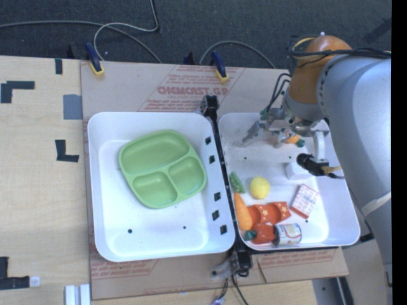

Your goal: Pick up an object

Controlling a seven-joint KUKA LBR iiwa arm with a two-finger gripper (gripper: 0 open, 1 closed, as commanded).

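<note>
Orange carrot | long axis near-vertical (green top up) | end effector state: cannot tell

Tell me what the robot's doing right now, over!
Hand above right bin's far end, nothing seen in it. Yellow lemon, carrot, can lying untouched near front. Path clear.

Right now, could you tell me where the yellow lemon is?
The lemon lies in the right bin, between the carrot and the small red-and-white box.

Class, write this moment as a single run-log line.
arm: over right bin | gripper: near back, nothing seen held | toys: carrot, lemon, can at front | left bin: green tray
</note>
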